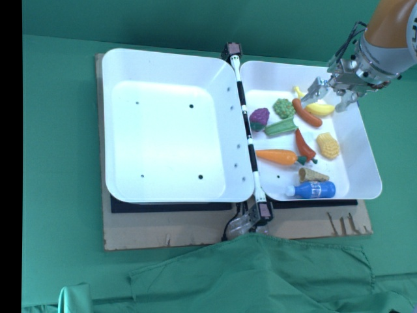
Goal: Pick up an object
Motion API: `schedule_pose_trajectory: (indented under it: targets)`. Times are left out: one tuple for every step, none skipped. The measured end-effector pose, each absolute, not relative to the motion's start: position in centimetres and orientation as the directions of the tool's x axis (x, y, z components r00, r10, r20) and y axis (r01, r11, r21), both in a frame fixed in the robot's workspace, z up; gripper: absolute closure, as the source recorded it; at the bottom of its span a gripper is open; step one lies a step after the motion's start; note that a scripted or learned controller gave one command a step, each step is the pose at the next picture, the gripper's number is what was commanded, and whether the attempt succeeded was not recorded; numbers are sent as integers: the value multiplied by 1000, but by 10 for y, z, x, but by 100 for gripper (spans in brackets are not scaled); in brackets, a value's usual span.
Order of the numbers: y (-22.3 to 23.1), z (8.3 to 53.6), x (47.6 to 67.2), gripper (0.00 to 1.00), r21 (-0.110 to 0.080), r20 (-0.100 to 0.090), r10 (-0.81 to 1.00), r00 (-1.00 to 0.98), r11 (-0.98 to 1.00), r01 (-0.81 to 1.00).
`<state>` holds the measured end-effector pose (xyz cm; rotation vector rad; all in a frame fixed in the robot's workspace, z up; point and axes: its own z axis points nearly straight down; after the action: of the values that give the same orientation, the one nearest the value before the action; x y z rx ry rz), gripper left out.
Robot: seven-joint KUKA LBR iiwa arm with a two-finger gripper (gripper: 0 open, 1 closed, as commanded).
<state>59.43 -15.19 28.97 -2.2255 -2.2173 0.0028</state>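
1. Two shallow white bins with smooth, glossy walls and rounded corners sit side by side on a brown cardboard sheet (140, 237), over a green cloth (58, 175).
2. The left bin (111, 70) shows a few small dark holes in its floor.
3. A black-and-white striped bar (244, 119) runs along the seam between the bins.
4. The right bin (368, 168) holds small toy foods of smooth, moulded look.
5. Far in this bin lie a yellow banana (320, 109), curved, and a long red-orange sausage (306, 113) just beside it.
6. Left of these sit a knobbly green broccoli (283, 107), a purple bumpy grape bunch (259, 117) and a flat green pea pod (280, 128).
7. Nearer lie a tapered orange carrot (277, 156), a red chilli (304, 145) and a yellow, pebbled corn cob (328, 145).
8. Nearest are a tan cone-shaped piece (313, 174) and a blue bottle (313, 190) lying on its side with a white cap; its label is too small to read.
9. The arm reaches in from the far right, its orange band (394, 8) above a grey metal wrist.
10. The gripper (330, 96) hangs over the far right part of the right bin, tilted down and leftward, just over the banana.
11. Its two fingers stand apart, one at each end of the banana, with nothing clamped between them.
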Motion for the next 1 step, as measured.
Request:
schedule_pose_trajectory:
  targets:
    - [-152, 290, 594, 0, -1, -1, 1000, 4, -4, 1000]
